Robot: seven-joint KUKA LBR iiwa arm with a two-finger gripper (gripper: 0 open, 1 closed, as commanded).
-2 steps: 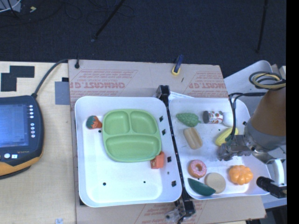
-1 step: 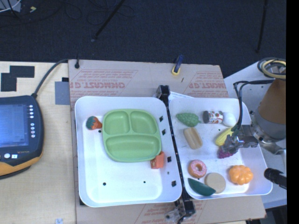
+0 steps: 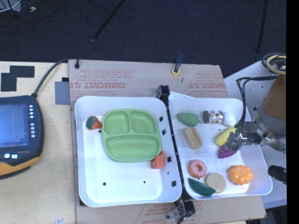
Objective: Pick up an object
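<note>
My gripper (image 3: 237,138) reaches in from the right and hovers low over the right bin (image 3: 254,190). It sits directly over a bunch of purple grapes (image 3: 226,151) and beside a yellow banana (image 3: 223,136), partly covering both. Other items lie in the same bin: a green leafy vegetable (image 3: 188,119), a small printed can (image 3: 212,117), a white egg (image 3: 229,120), a tan bread roll (image 3: 192,138), a pink donut (image 3: 197,168), a tan round cookie (image 3: 216,181), a dark green wedge (image 3: 200,187) and an orange pumpkin (image 3: 240,174).
The left bin (image 3: 121,190) holds a green divided plate (image 3: 131,135), a red and green toy (image 3: 93,122) and an orange block (image 3: 159,161). A teach pendant (image 3: 18,134) lies on the bench at far left. A ridge (image 3: 172,148) separates the bins.
</note>
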